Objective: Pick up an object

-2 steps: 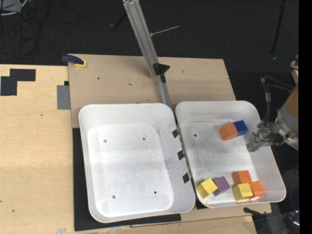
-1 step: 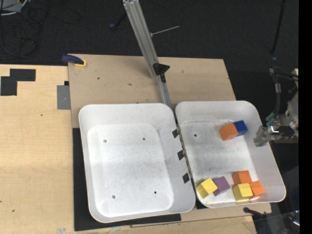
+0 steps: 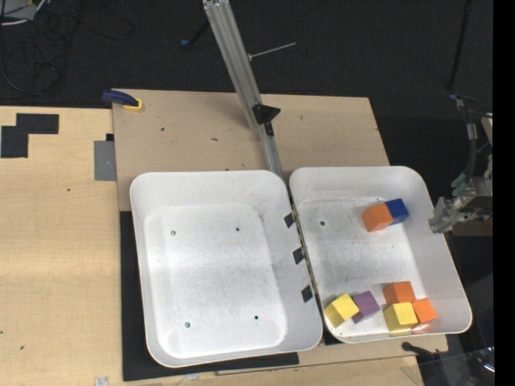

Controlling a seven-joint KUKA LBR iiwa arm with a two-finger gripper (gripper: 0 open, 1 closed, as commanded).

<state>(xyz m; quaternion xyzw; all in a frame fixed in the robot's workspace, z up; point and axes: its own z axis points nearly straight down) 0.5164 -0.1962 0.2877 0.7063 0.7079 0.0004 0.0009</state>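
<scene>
White plastic, shallow and rounded at the corners, makes up the two bins on my pale wooden worktop. The left white bin fills the lower middle of the frame, and the right white bin sits just beside it, the two rims touching along a seam marked by small black clips.

In the right bin's upper right part lies an orange cube with a blue cube touching its right side. Along the bin's lower edge sits a cluster: a yellow cube at the left, a purple cube touching it, then a darker orange block above a second yellow cube, with a bright orange cube at the far right against the bin's wall.

My pincer hangs at the right edge of the frame, outside the right bin's rim and level with the orange and blue pair, well apart from the lower cluster. It shows as a small grey shape and I cannot tell how far apart it stands; nothing is visible in its grip.

A slanted grey aluminium rail runs from the top middle of the frame down toward the seam between the bins. A blue-and-yellow clamp rests at the worktop's upper left corner.
</scene>
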